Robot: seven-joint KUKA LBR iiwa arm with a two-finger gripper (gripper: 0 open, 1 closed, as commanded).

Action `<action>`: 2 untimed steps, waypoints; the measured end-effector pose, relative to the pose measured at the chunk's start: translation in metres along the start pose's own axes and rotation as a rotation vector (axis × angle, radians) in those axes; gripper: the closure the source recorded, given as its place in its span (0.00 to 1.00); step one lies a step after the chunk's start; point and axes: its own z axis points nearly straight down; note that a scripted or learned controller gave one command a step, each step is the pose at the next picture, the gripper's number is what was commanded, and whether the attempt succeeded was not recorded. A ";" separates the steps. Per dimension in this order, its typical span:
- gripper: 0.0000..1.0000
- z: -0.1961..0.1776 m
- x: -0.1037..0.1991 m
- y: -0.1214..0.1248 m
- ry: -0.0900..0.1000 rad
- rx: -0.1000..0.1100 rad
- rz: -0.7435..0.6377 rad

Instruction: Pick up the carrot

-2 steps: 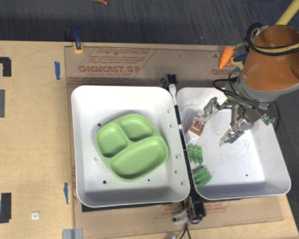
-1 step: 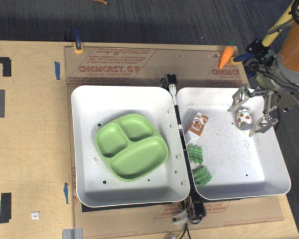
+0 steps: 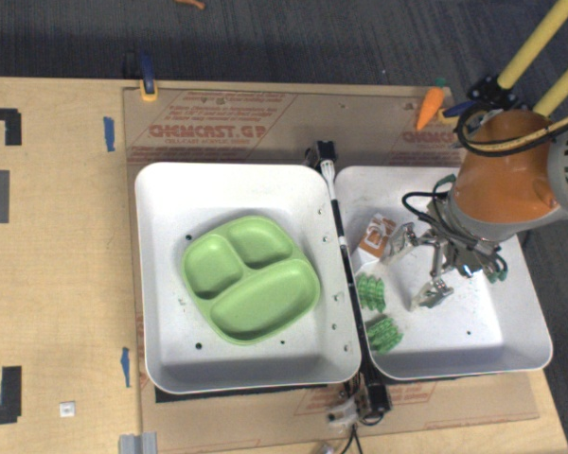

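The gripper [image 3: 418, 268] hangs over the right bin [image 3: 511, 348] with its fingers spread apart, nothing between them. The carrot [image 3: 430, 108] lies on the cardboard beyond the bin's far rim, well apart from the gripper. Two green items [image 3: 378, 314] lie beside the gripper's left finger.

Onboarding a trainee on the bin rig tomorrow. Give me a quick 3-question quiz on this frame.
1. True or false: the carrot lies inside the view's right bin.
2. Which holds the green plate? A) left bin B) right bin C) the bench outside the bins
3. Fill in: the gripper hangs over the ___ bin.

Key: 1 false, it lies on the bench behind that bin; 2 A; 3 right.
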 end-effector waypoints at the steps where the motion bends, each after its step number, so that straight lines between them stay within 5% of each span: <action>1: 0.00 -0.163 0.011 -0.012 0.001 0.000 -0.105; 2: 0.00 -0.118 0.040 -0.101 0.002 0.000 0.334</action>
